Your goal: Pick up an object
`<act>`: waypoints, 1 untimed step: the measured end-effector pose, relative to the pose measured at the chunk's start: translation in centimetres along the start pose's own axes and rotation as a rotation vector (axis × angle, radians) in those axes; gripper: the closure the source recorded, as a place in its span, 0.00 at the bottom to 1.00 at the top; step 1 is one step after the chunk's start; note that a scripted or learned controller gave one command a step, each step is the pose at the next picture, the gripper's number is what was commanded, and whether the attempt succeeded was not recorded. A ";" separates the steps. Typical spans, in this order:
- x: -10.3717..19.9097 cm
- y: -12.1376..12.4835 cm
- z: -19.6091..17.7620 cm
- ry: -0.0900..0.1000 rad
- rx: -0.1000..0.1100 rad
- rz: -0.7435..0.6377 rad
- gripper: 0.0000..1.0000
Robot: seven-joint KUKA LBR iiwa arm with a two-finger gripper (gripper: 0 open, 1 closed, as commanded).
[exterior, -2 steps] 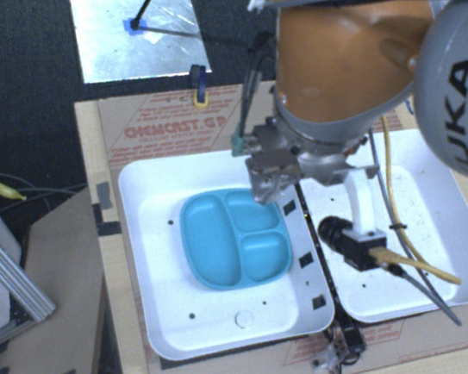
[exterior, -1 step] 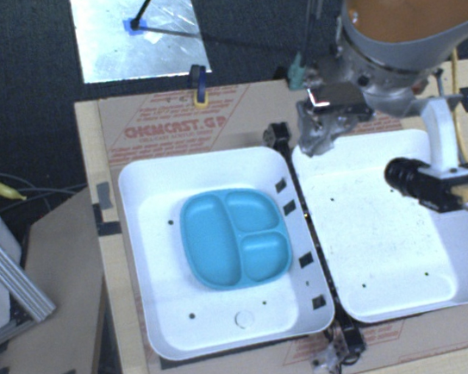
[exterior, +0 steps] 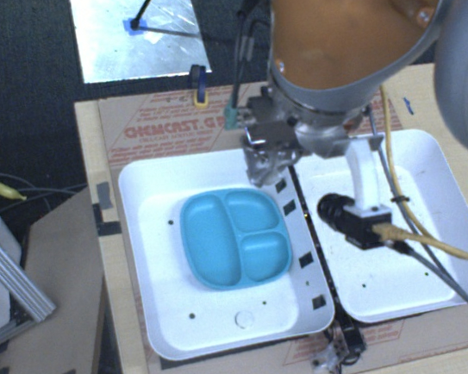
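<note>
The left bin [exterior: 154, 263] is holding a blue divided plate [exterior: 234, 236], the kind with three compartments, and it's lying flat pretty much in the middle of the bin floor, edging toward the divider between the two bins. That plate is the only real object sitting in there, apart from a small round whitish spot [exterior: 243, 318] near the front edge of the bin that I can't make out.

The arm [exterior: 349, 25] is reaching in from the right and hanging over the far end of the seam between the bins, with its big orange band filling the top of the shot. The gripper [exterior: 262, 167] is pointing down just past the far right corner of the plate, close to it, but I can't tell whether it's actually touching. As for the claw, honestly can't tell if it's apart or together, it's just a blur of metal from this angle.

Over the right bin [exterior: 444, 194] a black camera-looking block [exterior: 352, 218] on a white bracket is hanging off the arm, with a yellowish hose [exterior: 430, 244] and cables trailing toward the near right.
</note>
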State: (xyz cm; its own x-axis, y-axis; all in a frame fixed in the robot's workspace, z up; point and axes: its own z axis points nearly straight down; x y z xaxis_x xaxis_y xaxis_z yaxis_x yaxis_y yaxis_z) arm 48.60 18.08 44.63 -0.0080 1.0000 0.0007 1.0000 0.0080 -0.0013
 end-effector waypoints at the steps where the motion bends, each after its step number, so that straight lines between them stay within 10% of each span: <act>1: -3.5 0.0 1.9 -0.001 -0.002 0.010 1.00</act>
State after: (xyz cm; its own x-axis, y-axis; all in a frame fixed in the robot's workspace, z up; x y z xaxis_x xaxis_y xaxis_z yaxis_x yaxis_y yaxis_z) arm 48.67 14.56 42.74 0.0021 1.0000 0.0000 1.0000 -0.0021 0.0008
